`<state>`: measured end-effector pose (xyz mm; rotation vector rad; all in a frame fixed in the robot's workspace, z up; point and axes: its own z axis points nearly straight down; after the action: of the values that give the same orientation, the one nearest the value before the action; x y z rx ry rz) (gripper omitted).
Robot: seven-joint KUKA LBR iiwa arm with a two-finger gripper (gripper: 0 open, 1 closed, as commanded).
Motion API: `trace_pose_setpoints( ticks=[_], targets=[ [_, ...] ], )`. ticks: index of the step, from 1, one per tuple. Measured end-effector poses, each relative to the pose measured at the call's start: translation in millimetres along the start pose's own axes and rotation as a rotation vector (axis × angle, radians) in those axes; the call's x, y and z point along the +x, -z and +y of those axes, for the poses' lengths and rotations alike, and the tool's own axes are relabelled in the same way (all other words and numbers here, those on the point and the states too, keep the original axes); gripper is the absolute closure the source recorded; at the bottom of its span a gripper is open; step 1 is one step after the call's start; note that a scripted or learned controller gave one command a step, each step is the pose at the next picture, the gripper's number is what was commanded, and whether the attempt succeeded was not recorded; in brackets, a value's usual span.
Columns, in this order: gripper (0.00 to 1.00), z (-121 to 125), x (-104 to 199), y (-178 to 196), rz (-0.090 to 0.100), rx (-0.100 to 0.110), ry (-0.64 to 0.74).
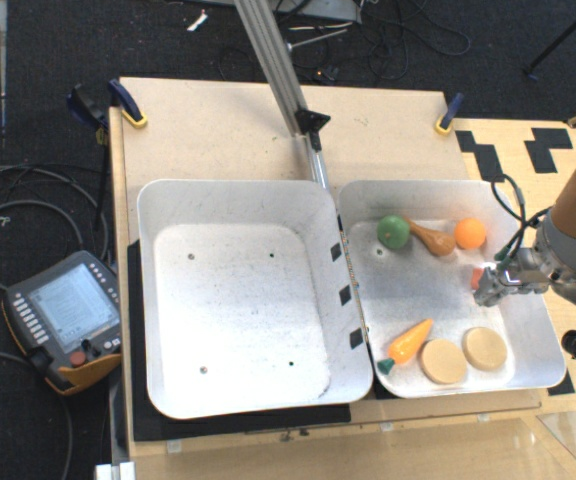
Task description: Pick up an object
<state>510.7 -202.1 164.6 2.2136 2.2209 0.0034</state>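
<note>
Looking down on the surface (228, 128), a pale wooden board, two shallow white bins sit side by side with rounded corners and a speckled, scuffed-looking matte finish. The left bin (163, 208) has just a few dark specks on its floor. The right bin (368, 203) carries all the goodies: a round green ball (394, 231) near the back, touching or just beside a brownish pear-shaped piece (433, 238) lying on its side, with a smooth orange ball (470, 233) right next to that. Toward the front edge there's a toy carrot (409, 340), orange and tapered with a small green tip, tilted diagonally, and just beside it two flat tan discs (465, 354) that look like cookies or bread rounds, nearly touching each other.

The end effector (490, 283) hangs over the right side of that bin, between the orange ball and the discs, with something small and reddish at its tip. Honestly I cannot tell whether it's wide, narrow, or gripping anything. A slanted metal pole (273, 53) crosses the back of the board.
</note>
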Motion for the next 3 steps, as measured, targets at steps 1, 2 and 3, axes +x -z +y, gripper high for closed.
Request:
trace_pose_setpoints(
  ticks=[1, 2, 3],
  targets=[
    [1.0, 10, -3, 59, -0.001, -0.001, 0.001],
    [1.0, 11, -3, 66, 0.001, 0.004, 0.0],
    [1.0, 24, 49, 56, 0.004, 0.005, 0.005]
  ],
)
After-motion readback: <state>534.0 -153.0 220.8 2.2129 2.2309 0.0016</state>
